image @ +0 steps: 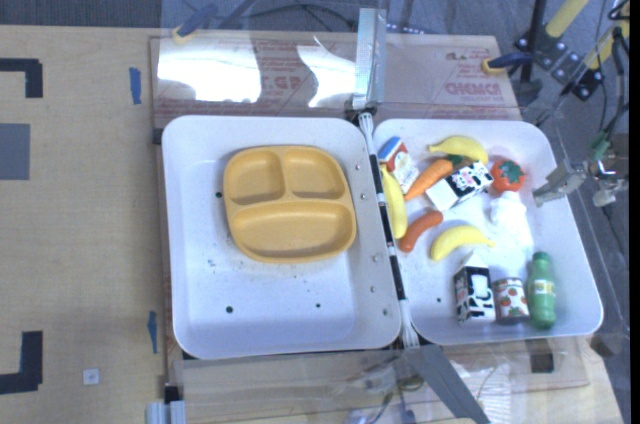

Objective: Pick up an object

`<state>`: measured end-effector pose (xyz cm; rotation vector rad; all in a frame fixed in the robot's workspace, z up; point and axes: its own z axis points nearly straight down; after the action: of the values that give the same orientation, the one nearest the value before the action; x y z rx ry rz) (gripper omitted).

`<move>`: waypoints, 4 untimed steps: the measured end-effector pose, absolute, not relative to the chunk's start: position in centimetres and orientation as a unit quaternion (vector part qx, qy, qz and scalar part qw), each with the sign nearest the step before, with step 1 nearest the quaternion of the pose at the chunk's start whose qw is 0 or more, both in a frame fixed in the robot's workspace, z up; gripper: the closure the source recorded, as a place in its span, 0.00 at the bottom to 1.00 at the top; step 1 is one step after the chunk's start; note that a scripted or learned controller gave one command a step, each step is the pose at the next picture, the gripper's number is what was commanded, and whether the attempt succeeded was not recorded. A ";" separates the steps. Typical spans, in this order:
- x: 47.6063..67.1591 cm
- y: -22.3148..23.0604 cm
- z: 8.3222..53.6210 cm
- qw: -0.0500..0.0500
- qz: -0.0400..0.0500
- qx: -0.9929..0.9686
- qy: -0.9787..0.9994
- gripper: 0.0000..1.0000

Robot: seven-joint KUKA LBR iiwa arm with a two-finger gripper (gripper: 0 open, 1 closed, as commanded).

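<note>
Right bin crowded with toy food. Along left wall: banana, lying lengthwise. Top left: small carton, tilted. Beside it: carrot, slanted. Top middle: second banana. Below that: black-and-white carton on its side. Right of it: tomato, green top. Centre: red sausage, diagonal; third banana just beside. White item near tomato, shape unclear. Bottom row, touching: cow-print carton, red can, green bottle.
</note>
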<state>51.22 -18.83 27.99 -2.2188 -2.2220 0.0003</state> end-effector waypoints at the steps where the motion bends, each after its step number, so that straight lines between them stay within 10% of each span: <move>1: 54.4 -14.8 11.3 -0.003 -0.003 -0.647 -0.762 0.00; 2: 48.1 -11.1 8.7 -0.002 -0.002 -0.695 -0.719 0.00; 3: 48.3 -11.1 9.7 -0.005 -0.003 -0.696 -0.718 1.00; 4: 48.3 -11.2 10.7 -0.007 -0.003 -0.696 -0.718 1.00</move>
<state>48.35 -11.16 10.65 -2.1966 -2.2643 -0.0108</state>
